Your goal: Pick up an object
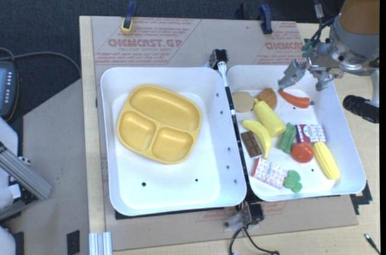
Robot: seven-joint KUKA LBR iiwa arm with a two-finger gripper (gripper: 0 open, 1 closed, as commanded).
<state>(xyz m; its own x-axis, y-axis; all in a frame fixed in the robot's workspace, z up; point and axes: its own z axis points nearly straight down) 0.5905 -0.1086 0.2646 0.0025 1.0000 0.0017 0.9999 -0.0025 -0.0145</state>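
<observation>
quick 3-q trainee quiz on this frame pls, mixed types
1. True or false: the yellow tray sits in the right bin.
2. Which lies nearest the tool? A) corn B) red pepper C) broccoli
3. Fill in: the banana lies in the ___ bin.

Key
1. False: it sits in the left bin.
2. B: the pepper lies just below the tool, at the right bin's far end.
3. Right.
</observation>
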